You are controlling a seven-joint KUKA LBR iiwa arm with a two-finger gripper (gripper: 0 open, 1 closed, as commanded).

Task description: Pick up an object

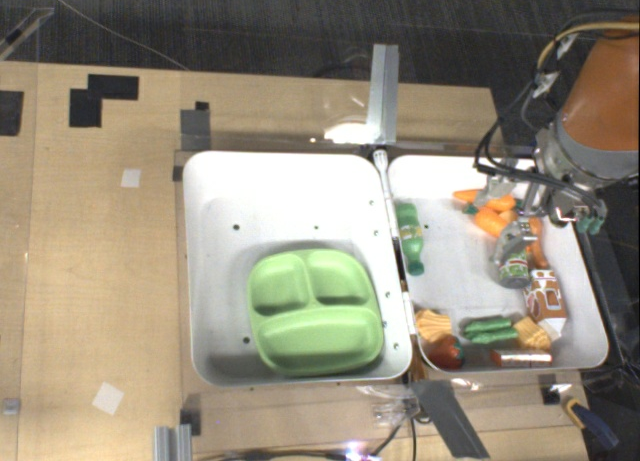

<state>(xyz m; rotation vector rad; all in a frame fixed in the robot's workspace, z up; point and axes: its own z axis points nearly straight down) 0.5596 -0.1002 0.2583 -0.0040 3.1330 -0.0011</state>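
Observation:
My gripper (516,245) hangs low over the upper right part of the right bin (440,249). Directly beneath its tip sits a small grey can with a green and red label (513,269); whether it touches the can is not clear. Orange carrot-like pieces (482,211) lie just to the gripper's upper left. A red and white carton (545,299) lies right below the can. A green bottle (407,236) rests against the bin's left wall.
The left bin (220,209) holds a green divided tray (315,311) at its front. Along the right bin's front lie a waffle-like snack (432,325), a red item (446,352), a green vegetable (488,329) and a yellow piece (532,335).

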